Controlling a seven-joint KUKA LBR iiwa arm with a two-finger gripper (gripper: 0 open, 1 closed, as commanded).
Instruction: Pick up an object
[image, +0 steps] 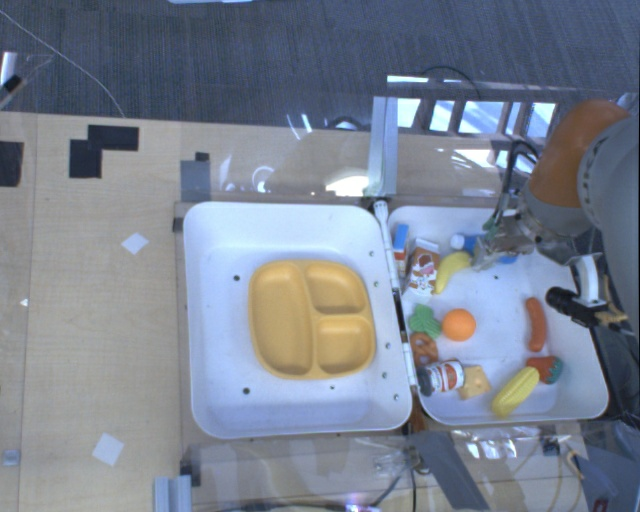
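The right white bin (590, 405) holds several toy foods. Among them are an orange ball (459, 325), a yellow banana (452, 270), a red sausage (537, 325), a yellow corn cob (515, 390) and a small can (445, 377). My gripper (497, 244) hangs low over the back of this bin, just right of the banana and beside a small blue piece (465, 241). The grey arm with its orange band (565, 150) comes in from the upper right and hides the bin's back right corner.
The left white bin (210, 300) carries a yellow divided plate (311, 318). A green toy (425, 320), a pretzel (423, 347) and a red-labelled bottle (423, 270) crowd the right bin's left wall. A clear guard (380, 150) rises behind both bins.
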